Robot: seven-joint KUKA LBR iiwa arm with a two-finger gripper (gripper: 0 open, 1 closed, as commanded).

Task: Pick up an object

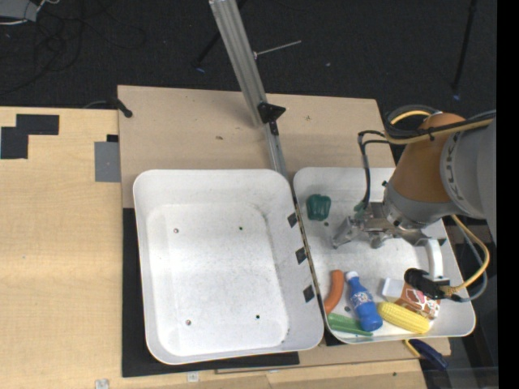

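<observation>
Your gripper (350,232) hangs in the right bin (462,322), fingers spread apart, holding nothing. Green pepper (317,207) sits just left of it; other items cluster at the near edge.

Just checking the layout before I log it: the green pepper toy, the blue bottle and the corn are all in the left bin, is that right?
Not quite. The camera view shows the green pepper toy, blue bottle and corn in the right bin, not the left bin.
</observation>
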